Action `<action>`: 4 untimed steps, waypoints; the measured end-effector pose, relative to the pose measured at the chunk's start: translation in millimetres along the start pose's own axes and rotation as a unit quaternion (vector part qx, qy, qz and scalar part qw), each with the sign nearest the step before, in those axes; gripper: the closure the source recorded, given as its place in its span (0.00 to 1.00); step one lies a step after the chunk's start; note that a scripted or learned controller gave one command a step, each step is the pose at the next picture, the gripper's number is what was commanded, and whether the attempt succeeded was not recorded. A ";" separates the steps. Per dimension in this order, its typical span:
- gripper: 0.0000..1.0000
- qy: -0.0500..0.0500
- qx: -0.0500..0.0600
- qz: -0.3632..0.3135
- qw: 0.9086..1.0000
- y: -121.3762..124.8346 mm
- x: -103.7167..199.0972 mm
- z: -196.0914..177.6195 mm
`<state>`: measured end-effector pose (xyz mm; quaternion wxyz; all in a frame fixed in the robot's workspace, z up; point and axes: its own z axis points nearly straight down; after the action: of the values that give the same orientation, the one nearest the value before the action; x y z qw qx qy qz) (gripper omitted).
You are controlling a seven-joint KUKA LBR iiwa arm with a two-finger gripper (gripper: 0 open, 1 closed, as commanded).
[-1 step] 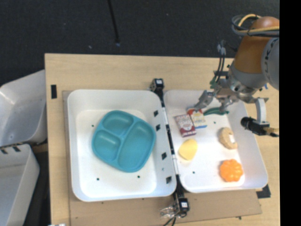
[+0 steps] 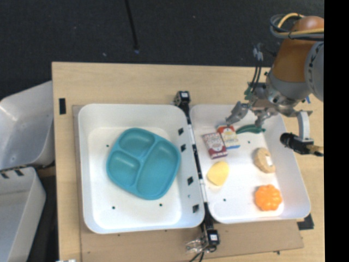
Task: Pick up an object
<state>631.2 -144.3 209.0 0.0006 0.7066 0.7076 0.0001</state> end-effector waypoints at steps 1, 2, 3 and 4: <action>0.00 0.000 0.002 0.001 1.000 0.9 -0.7 62.8; 0.00 0.000 -0.002 0.003 1.000 2.6 -1.9 106.9; 1.00 -0.002 -0.006 0.003 1.000 5.3 -3.9 90.4; 1.00 -0.001 -0.003 0.000 1.000 8.3 -2.3 26.3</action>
<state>639.5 -146.6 182.8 0.0029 0.7064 0.7078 0.0015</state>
